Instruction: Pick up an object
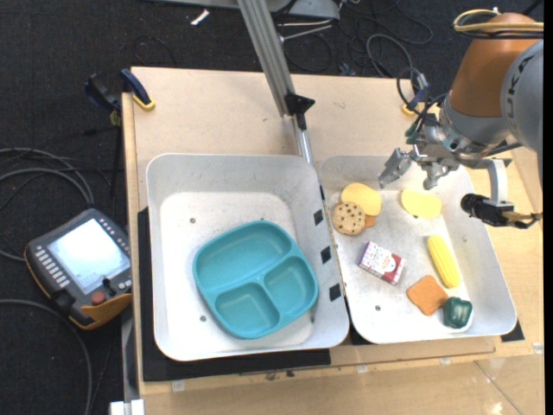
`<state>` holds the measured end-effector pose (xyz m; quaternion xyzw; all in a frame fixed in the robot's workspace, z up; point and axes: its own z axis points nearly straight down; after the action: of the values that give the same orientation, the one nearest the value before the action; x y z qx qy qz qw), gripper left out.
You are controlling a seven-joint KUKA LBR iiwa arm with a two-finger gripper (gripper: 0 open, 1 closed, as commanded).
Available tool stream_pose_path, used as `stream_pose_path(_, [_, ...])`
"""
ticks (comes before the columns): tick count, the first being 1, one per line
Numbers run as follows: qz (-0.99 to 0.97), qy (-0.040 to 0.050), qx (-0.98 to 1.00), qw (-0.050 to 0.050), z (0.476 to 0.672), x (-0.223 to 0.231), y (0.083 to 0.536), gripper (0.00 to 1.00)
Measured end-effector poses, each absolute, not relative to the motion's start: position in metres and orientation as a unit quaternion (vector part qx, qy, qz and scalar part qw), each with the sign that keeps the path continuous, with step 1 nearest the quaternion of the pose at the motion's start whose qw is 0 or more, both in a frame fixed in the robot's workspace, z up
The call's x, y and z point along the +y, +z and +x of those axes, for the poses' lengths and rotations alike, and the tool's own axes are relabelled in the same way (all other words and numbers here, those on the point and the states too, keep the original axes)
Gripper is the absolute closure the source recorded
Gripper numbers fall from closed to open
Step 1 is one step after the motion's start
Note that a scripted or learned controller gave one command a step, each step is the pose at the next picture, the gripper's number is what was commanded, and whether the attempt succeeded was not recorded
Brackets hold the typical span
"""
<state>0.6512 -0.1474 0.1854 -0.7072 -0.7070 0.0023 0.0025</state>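
Observation:
The right bin (484,232) holds several toy foods: a chocolate-chip cookie (349,218), a yellow round piece (362,199) touching it, a pale yellow piece (421,203), a corn cob (443,260), a small pink and white box (381,261), an orange piece (426,294) and a green pepper (457,312). My gripper (409,172) hangs over the far part of this bin, just behind the pale yellow piece. Its fingers are spread open with nothing between them.
The left bin (173,197) holds a teal divided tray (254,278). A slanted metal pole (272,50) ends at the bins' far junction. A clamp (134,89) sits at the bench's far left corner, and a teach pendant (78,266) lies on the floor at left.

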Motion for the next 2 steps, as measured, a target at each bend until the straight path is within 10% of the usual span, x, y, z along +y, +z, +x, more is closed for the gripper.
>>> stream_pose_path(1, [-0.706, 0.0016, -0.708, 0.002, 0.656, -0.142, 0.138, 0.00])
stream_pose_path(2, [-0.706, -0.0004, -0.708, -0.001, 0.658, -0.142, 0.152, 1.00])
